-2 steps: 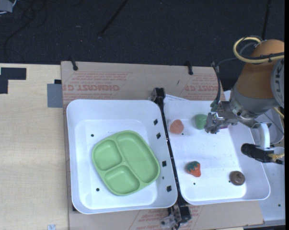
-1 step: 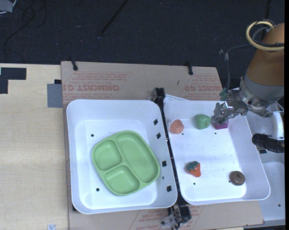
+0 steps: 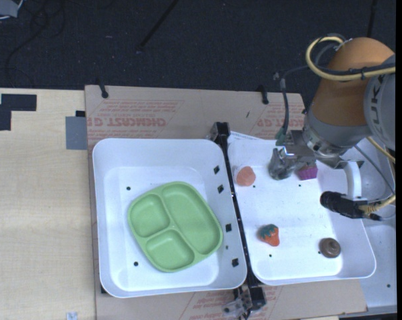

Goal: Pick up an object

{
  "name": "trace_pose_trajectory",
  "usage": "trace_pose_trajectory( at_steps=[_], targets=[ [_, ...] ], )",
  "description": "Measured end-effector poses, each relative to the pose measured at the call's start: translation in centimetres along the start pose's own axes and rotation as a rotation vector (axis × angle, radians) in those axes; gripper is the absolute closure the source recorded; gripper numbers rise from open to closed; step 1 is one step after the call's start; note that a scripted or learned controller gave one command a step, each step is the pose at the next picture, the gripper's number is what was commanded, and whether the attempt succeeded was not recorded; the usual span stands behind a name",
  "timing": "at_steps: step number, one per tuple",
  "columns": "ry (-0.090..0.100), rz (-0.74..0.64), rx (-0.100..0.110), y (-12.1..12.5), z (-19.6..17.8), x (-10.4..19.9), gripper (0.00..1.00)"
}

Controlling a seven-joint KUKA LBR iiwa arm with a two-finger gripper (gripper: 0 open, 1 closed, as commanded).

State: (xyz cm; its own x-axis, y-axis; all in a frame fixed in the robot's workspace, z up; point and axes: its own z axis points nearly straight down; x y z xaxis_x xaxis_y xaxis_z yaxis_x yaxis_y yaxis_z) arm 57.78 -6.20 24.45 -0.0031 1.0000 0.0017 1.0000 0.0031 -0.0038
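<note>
- While the gripper (image 3: 281,165) hangs low over the far side of the right bin (image 3: 361,265), the nearest candidate is the purple object (image 3: 309,173), sitting just beside it on the bin floor and partly tucked under the wrist.
- How wide the gripper stands I can't tell from this slant, and nothing shows between its tips, so I call it empty-handed for now.
- That purple piece looks small and blocky, likely a light plastic toy; stiff enough, I'd judge, to take a squeeze across its 2 flat sides without slipping.
- Other options in the same bin: a pinkish round piece (image 3: 246,176) near the divider, a red-and-green toy (image 3: 270,234) like a small strawberry further forward, and a brown ring-like disc (image 3: 330,247) near the front right.
- Rounded ones may roll or squirt out of a pinch; the disc lies flat and low, hard to get under.
- Over in the left bin (image 3: 114,159), a green divided plate (image 3: 175,226) with 3 compartments lies flat: light but wide, graspable only at its rim.
- Hard to make out: most of the purple object's shape, and the fingertips themselves, which blur into grey metal against the white floor.
</note>
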Motion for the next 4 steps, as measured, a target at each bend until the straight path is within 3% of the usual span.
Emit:
trace_pose_trajectory(
  at_steps=[3,4],
  targets=[
    [0.0,-0.002,-0.001,2.6,2.6,17.3,1.0],
    [-0.002,-0.003,-0.002,3.1,1.1,17.0,1.0]
  ],
)
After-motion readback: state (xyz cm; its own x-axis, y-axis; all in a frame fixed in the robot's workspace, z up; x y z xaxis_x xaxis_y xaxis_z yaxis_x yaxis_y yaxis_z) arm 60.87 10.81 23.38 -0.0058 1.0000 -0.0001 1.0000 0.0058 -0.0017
